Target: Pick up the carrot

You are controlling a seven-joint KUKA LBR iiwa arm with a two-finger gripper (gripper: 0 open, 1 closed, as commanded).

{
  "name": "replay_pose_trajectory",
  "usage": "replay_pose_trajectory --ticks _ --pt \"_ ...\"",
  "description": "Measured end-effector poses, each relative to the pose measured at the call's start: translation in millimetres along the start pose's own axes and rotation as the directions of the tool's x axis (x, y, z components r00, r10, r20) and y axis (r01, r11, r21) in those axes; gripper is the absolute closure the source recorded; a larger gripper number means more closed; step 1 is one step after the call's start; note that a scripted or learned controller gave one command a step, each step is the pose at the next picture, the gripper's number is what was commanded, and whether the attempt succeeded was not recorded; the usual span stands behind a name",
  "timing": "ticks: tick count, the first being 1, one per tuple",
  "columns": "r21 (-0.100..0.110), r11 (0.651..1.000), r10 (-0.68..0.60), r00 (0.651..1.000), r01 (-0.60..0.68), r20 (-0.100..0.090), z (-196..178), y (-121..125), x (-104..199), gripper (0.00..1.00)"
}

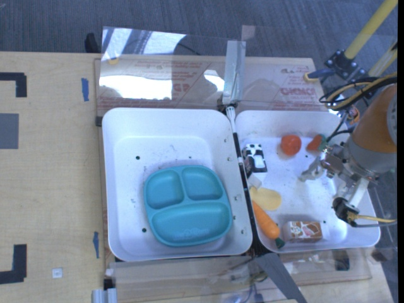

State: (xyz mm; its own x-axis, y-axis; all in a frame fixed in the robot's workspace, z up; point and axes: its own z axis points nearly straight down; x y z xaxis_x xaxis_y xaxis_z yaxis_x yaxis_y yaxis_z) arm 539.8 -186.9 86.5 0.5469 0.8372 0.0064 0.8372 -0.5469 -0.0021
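Several objects crowd the right bin point(372, 235), and the gripper point(314, 169), its opening impossible to judge from here, hangs well apart from the carrot point(266, 221), which lies against the left wall beside a yellow piece point(267, 199) that a descent might catch.

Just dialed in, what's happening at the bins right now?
The arm is over the right bin, with its gripper near the bin's middle. The carrot lies apart from it, at the bin's front left wall beside a small carton, not picked up yet. A teal divided plate sits in the left bin.
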Motion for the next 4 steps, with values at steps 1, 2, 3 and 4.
replay_pose_trajectory --ticks 1,2,3,4 --pt "-0.005 0.988 0.153 0.988 -0.153 0.007 1.4 29.8 31.4 0.0" --pt "0.005 0.889 0.458 0.889 -0.457 -0.012 -1.0 16.2 -4.6 0.0" --pt "0.013 0.817 0.576 0.817 -0.576 0.013 3.6 75.3 31.0 0.0" --pt "0.03 0.747 0.664 0.747 -0.664 0.023 2.4 112.1 45.1 0.0"
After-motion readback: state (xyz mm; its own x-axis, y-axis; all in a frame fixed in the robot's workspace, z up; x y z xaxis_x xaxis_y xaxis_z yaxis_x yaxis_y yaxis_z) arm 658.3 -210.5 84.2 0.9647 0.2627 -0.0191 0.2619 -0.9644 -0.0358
